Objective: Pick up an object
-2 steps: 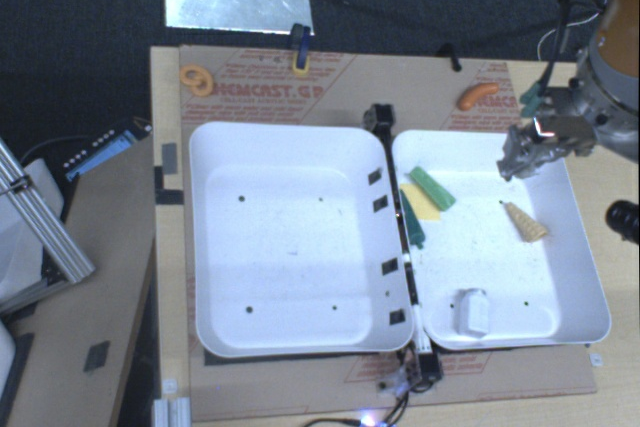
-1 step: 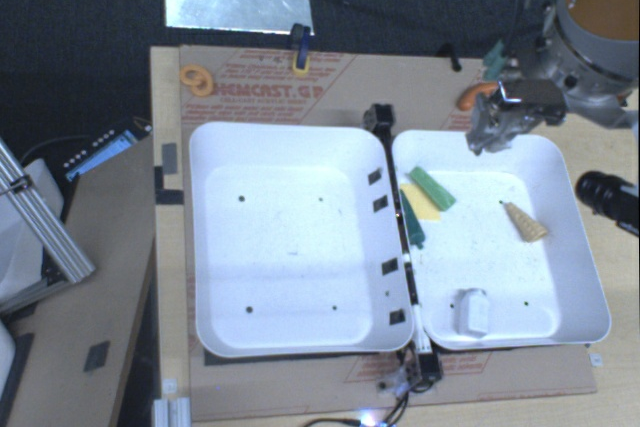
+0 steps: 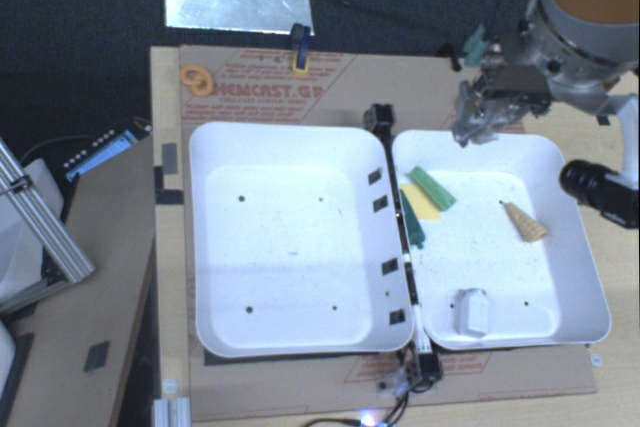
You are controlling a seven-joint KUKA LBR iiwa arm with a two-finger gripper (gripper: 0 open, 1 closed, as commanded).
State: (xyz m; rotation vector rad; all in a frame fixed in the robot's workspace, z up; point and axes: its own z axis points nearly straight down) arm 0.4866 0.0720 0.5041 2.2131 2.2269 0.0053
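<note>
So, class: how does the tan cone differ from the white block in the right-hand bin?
The tan cone is tapered and brownish; the white block is squarish and nearly matches the bin. The cone lies near the right wall, the block near the front rim. Both rest loose in the right bin, apart from the gripper.

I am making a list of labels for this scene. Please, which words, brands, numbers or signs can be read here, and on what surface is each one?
"HEMCAST" (uncertain, blurred): red print on the brown board behind the left bin.
Further red print on that board, around this word and at the front edge: too small and blurred to read.
Small markings on the dark device at the left: not readable.
</note>
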